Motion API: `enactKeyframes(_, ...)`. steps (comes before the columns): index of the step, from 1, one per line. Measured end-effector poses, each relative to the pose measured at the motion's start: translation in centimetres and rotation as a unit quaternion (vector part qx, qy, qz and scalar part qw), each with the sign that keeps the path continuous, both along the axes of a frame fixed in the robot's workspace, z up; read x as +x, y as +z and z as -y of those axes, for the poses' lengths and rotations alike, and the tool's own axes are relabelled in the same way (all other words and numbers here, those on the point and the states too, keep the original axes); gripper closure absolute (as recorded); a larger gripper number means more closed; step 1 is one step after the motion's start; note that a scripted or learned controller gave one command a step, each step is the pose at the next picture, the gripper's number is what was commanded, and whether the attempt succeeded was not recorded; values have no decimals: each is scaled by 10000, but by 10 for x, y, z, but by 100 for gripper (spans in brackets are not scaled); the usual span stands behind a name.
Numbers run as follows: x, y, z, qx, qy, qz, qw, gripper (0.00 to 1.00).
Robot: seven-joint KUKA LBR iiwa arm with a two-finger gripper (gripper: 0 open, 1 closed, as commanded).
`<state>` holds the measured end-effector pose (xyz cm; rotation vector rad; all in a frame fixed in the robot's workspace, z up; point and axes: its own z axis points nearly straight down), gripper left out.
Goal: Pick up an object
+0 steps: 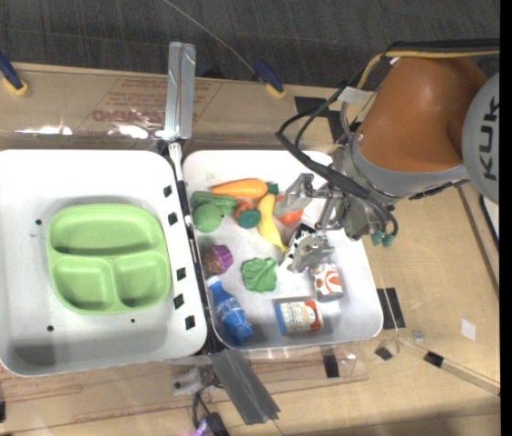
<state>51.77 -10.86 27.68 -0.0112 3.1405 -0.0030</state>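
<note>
The right bin (pixel 360 309) holds a jumble of toy food. An orange carrot (pixel 240 188) lies at the back, with a green round piece (pixel 208 214) and a yellow banana (pixel 267 223) beside it. A purple piece (pixel 217 259), a green leafy piece (pixel 260 274), a blue bottle (pixel 231 312), a small can (pixel 297 316) and a red-and-white can (pixel 329 282) lie nearer the front. My gripper (pixel 306 243) hangs low over the right half of this bin, just above the red-and-white can, beside the banana. Nothing shows between its fingers.
The left bin (pixel 11 334) bears a green three-compartment tray (pixel 108 256). A metal divider bar (pixel 181 89) stands between the bins at the back. Cables (pixel 306 125) loop from the arm's orange band (pixel 415 107) over the right bin's back edge.
</note>
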Motion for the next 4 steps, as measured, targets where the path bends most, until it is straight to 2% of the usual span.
enactKeyframes(1, 75, -121, 30, 19, -41, -56, 10000, 0)
enactKeyframes(2, 86, -188, 13, 22, 115, -34, 9999, 0)
enactKeyframes(3, 89, -174, 12, 12, 156, 1, 9999, 100)
enactKeyframes(4, 140, -184, 8, 9, -193, 5, 9998, 100)
